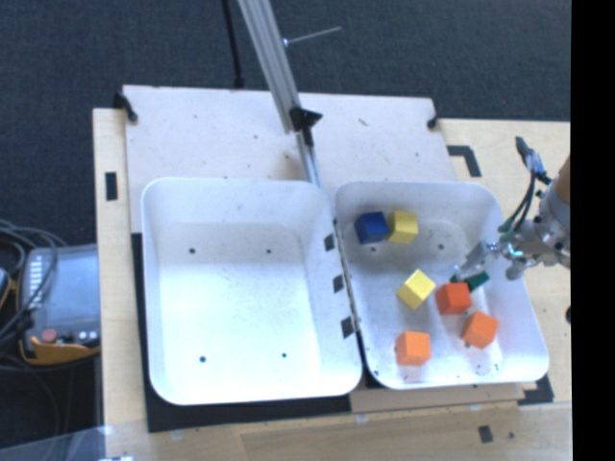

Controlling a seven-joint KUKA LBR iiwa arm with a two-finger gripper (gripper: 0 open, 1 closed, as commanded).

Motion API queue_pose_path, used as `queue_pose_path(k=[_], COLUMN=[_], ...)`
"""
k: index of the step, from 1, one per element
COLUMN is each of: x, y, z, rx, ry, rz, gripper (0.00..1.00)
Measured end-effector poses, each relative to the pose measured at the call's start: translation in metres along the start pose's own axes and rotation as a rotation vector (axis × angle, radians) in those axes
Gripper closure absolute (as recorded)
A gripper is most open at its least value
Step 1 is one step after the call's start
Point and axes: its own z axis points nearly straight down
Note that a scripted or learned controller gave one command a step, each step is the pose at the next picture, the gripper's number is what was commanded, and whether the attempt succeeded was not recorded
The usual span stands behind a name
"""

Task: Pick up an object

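Claw at the right rim of the right-hand bin, over a cluster of blocks.

We see the gripper point(478, 269) at the frame's right, over the right bin point(500, 214); we cannot tell how wide it stands or whether it grips anything. A small green piece point(478, 280) sits just beside it, touching an orange block point(454, 298). Near it lie a yellow block point(416, 288), two more orange blocks point(479, 329) point(413, 347), and higher up a blue block point(372, 227) beside another yellow one point(405, 226). The left bin point(154, 257) lies to the left.
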Motion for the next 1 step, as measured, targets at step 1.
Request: queue_pose_path(k=[1], x=[0.0001], y=[0.001], z=[-0.0025], rx=[-0.005], ry=[-0.002], rz=[0.0], gripper=[0.0])
